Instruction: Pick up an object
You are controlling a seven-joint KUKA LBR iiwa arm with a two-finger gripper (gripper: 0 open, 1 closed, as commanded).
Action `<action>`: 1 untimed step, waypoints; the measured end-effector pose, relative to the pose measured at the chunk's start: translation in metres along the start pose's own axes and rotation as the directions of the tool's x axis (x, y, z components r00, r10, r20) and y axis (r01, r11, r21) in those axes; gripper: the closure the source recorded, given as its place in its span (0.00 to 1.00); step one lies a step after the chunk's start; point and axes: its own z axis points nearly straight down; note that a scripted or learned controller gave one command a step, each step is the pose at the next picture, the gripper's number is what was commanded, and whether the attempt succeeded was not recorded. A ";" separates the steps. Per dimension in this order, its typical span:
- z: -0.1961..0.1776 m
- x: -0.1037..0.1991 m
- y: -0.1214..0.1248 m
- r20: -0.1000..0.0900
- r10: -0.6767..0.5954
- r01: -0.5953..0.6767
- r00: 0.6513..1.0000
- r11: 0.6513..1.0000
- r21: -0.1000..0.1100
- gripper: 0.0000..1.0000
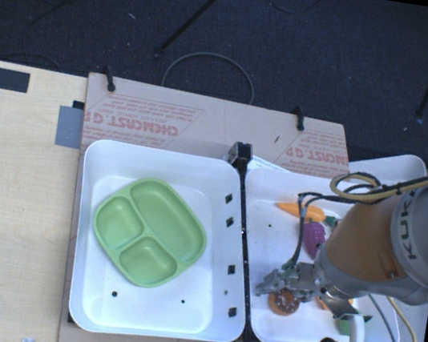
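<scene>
The cardboard sheet under the bins carries red print beyond the far rim of the left bin. It stands upside down to the camera; one block above that bin seems to read "CHEMCRZT G.P", though the letters are too faint to be sure. A second block, further right along the sheet, is cut short and shows only "G.P". On the arm, right of that bin, white letters "KU" show at the picture's edge.
</scene>
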 end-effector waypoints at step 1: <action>-0.012 -0.002 0.000 0.000 0.008 -0.008 1.000 1.000 0.001 1.00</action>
